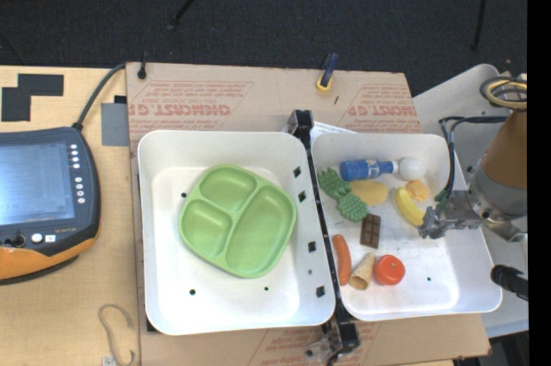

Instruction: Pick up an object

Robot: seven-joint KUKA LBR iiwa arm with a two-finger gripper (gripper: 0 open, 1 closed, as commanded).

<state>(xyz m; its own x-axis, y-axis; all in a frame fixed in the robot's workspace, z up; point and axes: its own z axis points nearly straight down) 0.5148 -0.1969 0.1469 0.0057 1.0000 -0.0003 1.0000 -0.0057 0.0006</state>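
Observation:
The right bin (430, 291) holds several toy foods: a blue bottle (365, 170), a white egg (412, 167), a yellow banana (409, 206), a green vegetable (343, 194), a brown chocolate bar (370, 230), an orange carrot (342, 258), an ice-cream cone (362, 271) and a red tomato (389, 269). My gripper (433, 224) reaches in from the right and sits low at the bin's right side, just right of the banana. Nothing shows between its fingers.
The left bin (164, 183) holds a green divided plate (238, 220). A tablet-like pendant (43, 188) lies on the bench at far left. A black divider (312, 209) separates the bins. Cardboard lies under both.

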